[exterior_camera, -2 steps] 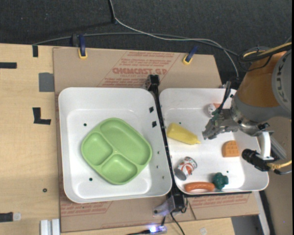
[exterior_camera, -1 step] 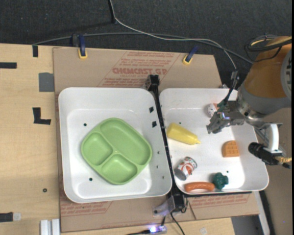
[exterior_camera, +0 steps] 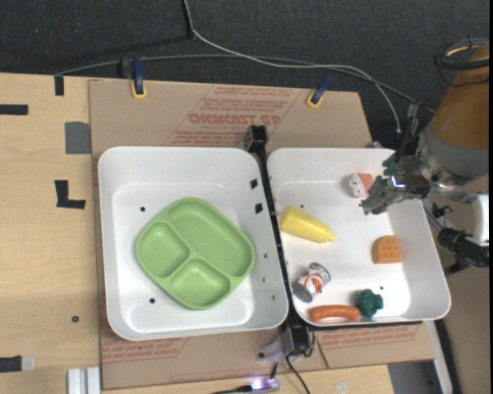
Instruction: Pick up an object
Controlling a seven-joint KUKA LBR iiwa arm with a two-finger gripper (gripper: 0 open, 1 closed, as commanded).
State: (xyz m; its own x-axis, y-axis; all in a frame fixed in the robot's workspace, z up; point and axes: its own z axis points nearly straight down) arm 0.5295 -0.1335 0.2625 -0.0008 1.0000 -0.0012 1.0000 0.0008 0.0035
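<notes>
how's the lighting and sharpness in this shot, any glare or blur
Camera view: lighting is even and soft; the white bins are bright but not blown out, with faint shadows under the green plate and yellow piece. The whole frame is slightly soft; the small can has unreadable print, and the tool is dark, its detail hard to resolve.

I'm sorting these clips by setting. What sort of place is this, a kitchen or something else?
Probably a robotics lab bench, not a kitchen. Two white bins sit on clamped cardboard, toy food such as a yellow piece and a can lies loose, and a robot arm reaches in with cables trailing.
</notes>
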